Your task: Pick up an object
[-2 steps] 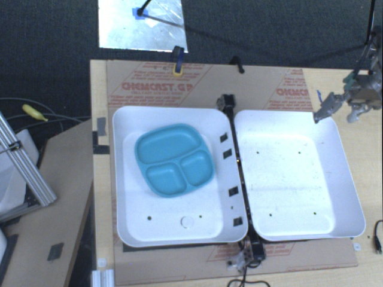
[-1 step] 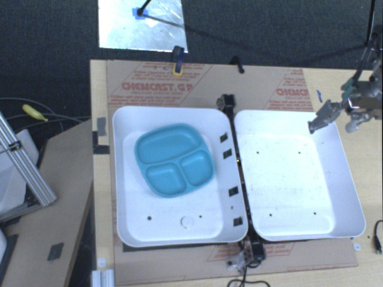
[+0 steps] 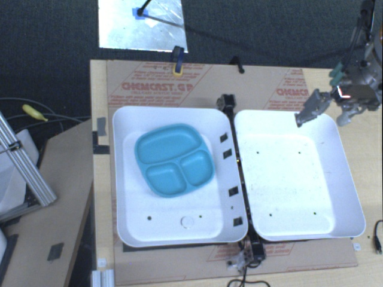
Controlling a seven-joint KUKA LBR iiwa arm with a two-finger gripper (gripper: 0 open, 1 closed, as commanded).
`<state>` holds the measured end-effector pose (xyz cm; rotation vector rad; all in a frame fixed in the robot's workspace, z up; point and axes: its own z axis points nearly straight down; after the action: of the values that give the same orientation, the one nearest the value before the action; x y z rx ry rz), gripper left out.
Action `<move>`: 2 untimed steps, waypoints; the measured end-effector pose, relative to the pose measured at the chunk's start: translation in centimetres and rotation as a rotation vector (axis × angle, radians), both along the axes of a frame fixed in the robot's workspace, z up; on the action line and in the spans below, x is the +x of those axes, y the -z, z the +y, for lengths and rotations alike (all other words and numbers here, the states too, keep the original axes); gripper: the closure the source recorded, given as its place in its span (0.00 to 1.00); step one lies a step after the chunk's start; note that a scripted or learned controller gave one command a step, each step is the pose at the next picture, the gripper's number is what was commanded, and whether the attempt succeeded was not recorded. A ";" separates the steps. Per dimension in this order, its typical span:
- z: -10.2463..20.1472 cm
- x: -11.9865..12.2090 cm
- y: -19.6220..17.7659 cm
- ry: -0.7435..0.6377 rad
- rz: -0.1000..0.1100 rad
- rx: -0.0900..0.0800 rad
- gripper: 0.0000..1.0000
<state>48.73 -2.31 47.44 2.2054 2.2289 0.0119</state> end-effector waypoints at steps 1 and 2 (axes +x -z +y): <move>8.9 -0.1 3.0 -0.001 0.008 0.000 0.00; 16.9 -0.1 6.4 -0.001 0.011 0.001 0.00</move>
<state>48.58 14.64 41.06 2.2100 2.2361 0.0007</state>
